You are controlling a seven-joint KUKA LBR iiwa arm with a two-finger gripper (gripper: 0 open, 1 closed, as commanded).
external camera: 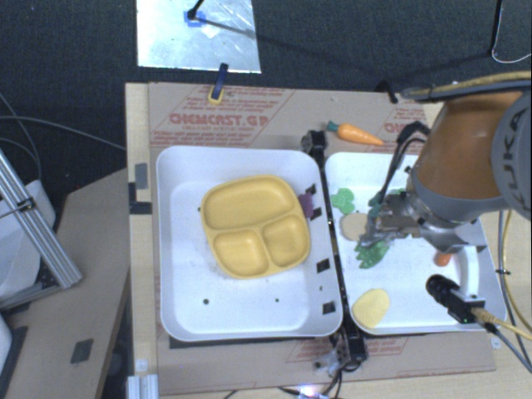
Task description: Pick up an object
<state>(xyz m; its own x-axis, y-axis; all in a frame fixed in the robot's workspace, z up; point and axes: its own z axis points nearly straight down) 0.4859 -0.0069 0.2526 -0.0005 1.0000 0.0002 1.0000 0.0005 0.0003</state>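
Observation:
My gripper (381,227) hangs low in the right bin (416,316), near its left side, under the grey arm with the orange band. Directly below its tip lies a dark green leafy piece (371,253), touching it or nearly so. A lighter green piece (342,198) sits just up-left of the gripper. A pale tan round piece (352,225) lies right beside the gripper on its left. A yellow oval piece (371,306) rests at the bin's front left. Part of a small orange piece (443,259) peeks out beneath the arm on the right.
The left bin (179,306) holds a yellow divided plate (253,225). A carrot (356,134) lies on the cardboard behind the right bin. The black divider (330,231) between the bins runs just left of the gripper.

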